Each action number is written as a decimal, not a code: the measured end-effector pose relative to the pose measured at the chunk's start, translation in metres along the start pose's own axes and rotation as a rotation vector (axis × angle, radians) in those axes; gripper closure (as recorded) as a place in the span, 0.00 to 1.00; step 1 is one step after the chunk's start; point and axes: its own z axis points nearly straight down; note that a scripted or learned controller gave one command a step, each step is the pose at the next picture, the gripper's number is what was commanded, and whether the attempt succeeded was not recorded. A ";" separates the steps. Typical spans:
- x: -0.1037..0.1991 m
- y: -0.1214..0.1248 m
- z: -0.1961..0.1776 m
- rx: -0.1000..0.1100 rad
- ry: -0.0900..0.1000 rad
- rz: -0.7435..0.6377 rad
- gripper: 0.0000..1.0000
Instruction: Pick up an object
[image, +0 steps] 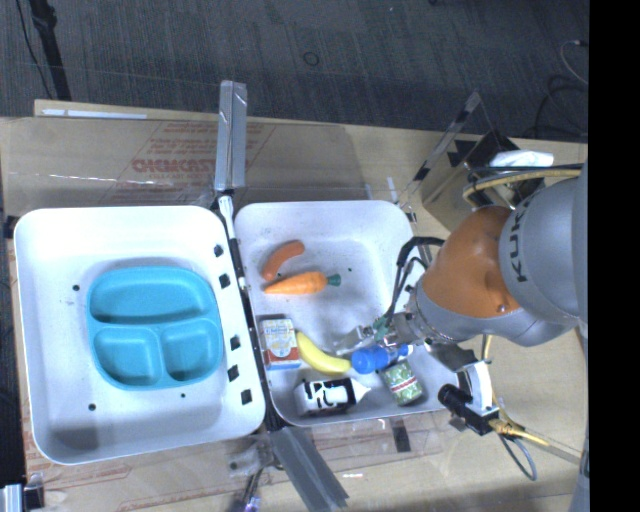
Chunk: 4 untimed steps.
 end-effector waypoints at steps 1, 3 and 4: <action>-0.001 0.000 -0.010 0.003 -0.001 -0.004 1.00; -0.001 -0.004 0.002 0.010 0.002 -0.032 0.00; -0.002 -0.003 -0.008 0.010 0.001 -0.036 1.00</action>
